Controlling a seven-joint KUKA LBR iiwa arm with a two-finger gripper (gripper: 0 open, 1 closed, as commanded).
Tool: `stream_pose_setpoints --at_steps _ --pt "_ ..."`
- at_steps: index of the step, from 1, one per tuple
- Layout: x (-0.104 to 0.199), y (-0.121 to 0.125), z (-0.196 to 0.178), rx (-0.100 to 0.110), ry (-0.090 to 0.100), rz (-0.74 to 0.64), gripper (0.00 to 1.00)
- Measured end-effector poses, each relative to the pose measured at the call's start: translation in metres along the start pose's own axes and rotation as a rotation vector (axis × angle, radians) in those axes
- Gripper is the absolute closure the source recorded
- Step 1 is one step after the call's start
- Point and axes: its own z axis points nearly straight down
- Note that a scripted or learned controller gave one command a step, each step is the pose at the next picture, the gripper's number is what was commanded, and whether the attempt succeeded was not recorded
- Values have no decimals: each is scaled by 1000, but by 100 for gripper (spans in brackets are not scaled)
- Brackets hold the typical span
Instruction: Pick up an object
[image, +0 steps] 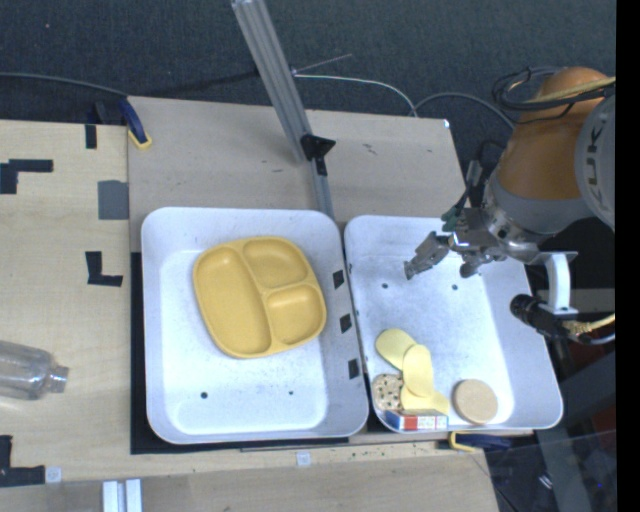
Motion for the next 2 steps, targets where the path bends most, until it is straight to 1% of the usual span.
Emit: stream_pose_setpoints --at_steps 1,2 --pt "1 0 -10 1 2 -2 100" --pt "2 39 -6 -2 0 -1 100"
